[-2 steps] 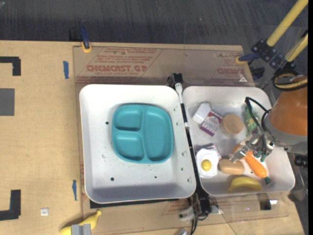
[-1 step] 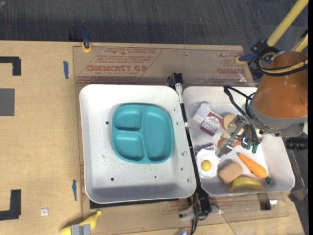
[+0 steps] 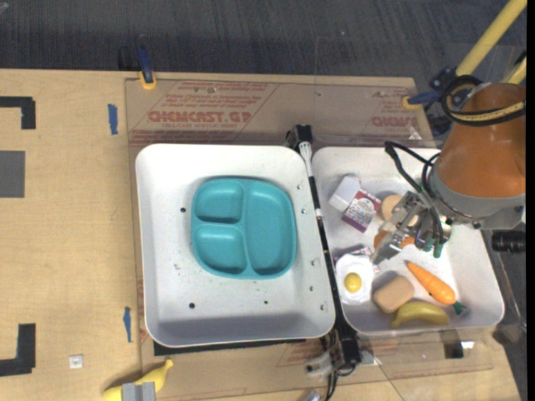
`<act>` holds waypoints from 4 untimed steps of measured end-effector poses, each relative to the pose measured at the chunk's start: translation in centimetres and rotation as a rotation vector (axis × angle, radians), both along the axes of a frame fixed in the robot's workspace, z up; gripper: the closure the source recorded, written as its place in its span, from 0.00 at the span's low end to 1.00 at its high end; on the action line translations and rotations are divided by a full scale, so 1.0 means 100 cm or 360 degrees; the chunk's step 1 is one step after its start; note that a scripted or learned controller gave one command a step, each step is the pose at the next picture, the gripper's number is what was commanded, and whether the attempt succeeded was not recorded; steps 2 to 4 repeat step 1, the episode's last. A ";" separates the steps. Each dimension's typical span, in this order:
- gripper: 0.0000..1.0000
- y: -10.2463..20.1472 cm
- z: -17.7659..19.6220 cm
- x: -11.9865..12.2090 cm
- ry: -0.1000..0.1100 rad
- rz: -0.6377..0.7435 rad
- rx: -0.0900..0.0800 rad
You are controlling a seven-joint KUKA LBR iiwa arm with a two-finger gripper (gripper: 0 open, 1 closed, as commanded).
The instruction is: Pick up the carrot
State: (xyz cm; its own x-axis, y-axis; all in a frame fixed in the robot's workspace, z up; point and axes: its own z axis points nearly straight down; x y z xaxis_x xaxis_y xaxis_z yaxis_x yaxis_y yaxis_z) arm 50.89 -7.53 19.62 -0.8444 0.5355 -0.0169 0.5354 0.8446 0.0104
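The carrot [image 3: 432, 283], orange with a small green tip, lies slanted on the floor of the right bin [image 3: 481, 261], near its front right. My gripper [image 3: 394, 237] hangs over the middle of that bin, up and to the left of the carrot and apart from it. A small orange patch shows right at the gripper, and I cannot make out what it is. The arm's orange band [image 3: 489, 153] rises behind it at the right.
Around the carrot lie a yellow banana [image 3: 420, 312], a tan bread piece [image 3: 393, 293] and a fried egg [image 3: 354, 281]. A purple-and-white packet [image 3: 357, 205] and a peach round item [image 3: 389, 203] sit further back. The left bin [image 3: 159, 224] holds a teal divided plate [image 3: 245, 227].
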 end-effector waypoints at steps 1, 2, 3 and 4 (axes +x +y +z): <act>1.00 0.001 0.011 0.003 -0.0019 -0.0002 -0.0001; 1.00 0.001 0.011 0.003 -0.0019 -0.0002 -0.0001; 1.00 0.001 0.011 0.003 -0.0019 -0.0002 -0.0001; 1.00 0.001 0.011 0.003 -0.0019 -0.0002 -0.0001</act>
